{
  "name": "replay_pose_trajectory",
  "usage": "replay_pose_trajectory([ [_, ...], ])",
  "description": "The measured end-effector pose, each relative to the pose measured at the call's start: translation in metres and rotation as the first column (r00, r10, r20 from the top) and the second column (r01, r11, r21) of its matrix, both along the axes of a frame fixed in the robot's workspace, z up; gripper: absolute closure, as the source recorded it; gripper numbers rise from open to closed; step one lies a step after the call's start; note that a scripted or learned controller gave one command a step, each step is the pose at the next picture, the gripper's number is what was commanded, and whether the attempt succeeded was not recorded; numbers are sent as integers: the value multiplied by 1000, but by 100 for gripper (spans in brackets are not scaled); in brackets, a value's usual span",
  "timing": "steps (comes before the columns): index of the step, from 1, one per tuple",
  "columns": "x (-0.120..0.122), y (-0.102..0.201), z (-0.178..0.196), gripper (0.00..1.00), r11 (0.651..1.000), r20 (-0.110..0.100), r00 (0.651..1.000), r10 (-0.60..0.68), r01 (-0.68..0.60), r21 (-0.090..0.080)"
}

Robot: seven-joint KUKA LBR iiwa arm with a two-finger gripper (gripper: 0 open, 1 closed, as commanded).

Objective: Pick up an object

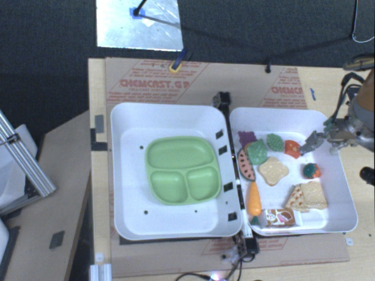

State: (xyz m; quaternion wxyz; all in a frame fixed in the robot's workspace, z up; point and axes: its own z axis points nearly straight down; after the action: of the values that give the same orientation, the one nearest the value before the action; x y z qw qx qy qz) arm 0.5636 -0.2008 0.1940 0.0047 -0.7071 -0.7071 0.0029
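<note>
The right bin (345,212) holds several toy foods: purple grapes (247,137), a green leafy piece (256,152), a green vegetable (275,141), a red tomato (292,148), a watermelon slice (244,164), a tan bread piece (273,171), a small green-and-red item (311,170), toast (314,193), a pizza wedge (295,199), an orange carrot (254,199) and a brown snack packet (278,217). My gripper (319,140) hangs over the bin's upper right part, just right of the tomato and above the small green-and-red item. Nothing is visibly held.
A light green divided plate (180,170) lies in the left bin (126,215). A black divider with clips (230,163) runs between the bins. The grey arm (358,122) comes in from the right edge. A metal sheet (139,17) lies beyond the bench.
</note>
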Motion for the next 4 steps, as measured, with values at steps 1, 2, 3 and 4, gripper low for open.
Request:
replay_pose_trajectory([
  [1, 3, 0, 7, 0, 1000, 12, 1000, 3, -3, -3],
  [2, 5, 0, -55, 0, 1000, 9, 1000, 2, -2, -2],
  [3, 6, 0, -106, 0, 1000, 13, 1000, 1, -1, -3],
  [4, 8, 0, -92, 100, 1000, 19, 1000, 2, -2, -4],
])
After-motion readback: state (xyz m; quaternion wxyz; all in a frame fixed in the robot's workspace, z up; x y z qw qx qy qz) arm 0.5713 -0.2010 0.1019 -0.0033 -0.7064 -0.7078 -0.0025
